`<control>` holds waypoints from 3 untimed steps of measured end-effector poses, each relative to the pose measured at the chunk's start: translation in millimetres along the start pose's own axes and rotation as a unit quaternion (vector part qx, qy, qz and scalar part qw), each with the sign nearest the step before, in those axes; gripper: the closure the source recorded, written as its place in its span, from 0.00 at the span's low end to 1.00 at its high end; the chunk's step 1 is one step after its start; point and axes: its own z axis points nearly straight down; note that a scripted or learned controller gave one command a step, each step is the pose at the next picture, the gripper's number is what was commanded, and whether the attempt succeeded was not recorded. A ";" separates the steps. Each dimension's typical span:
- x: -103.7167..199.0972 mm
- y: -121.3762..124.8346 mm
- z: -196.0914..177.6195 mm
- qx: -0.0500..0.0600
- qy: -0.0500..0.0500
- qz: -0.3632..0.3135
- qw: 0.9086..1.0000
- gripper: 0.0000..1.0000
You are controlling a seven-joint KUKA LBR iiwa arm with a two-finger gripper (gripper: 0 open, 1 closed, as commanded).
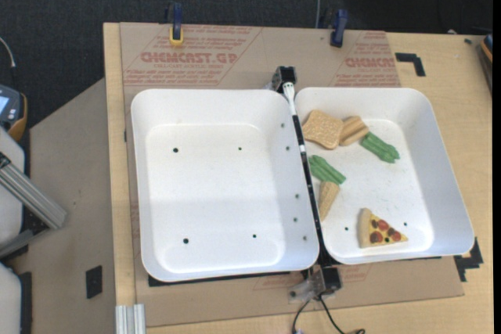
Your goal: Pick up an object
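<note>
The right bin [438, 168] holds several toy food pieces. A square tan cracker [322, 128] lies near its back left, with a small bread-like piece [354, 130] leaning against it. A green pod [380, 146] rests to their right. Another green pod [326, 169] lies by the bin's left wall, and a tan wedge [327, 198] sits just below it. A pizza slice [379, 230] with red toppings is at the front.
The left bin [149, 192] sits beside the right one on a cardboard sheet [235, 51]. Two blue clamps [176, 22] [339, 26] hold the sheet's back edge. A black clip [283, 78] joins the bins at the back, another clip [322, 280] at the front.
</note>
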 end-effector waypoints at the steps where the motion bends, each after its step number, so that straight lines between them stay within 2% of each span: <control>1: 0.3 0.0 3.0 0.003 0.002 0.000 1.000 0.00; 3: 0.3 0.0 3.0 0.004 0.002 0.000 1.000 0.00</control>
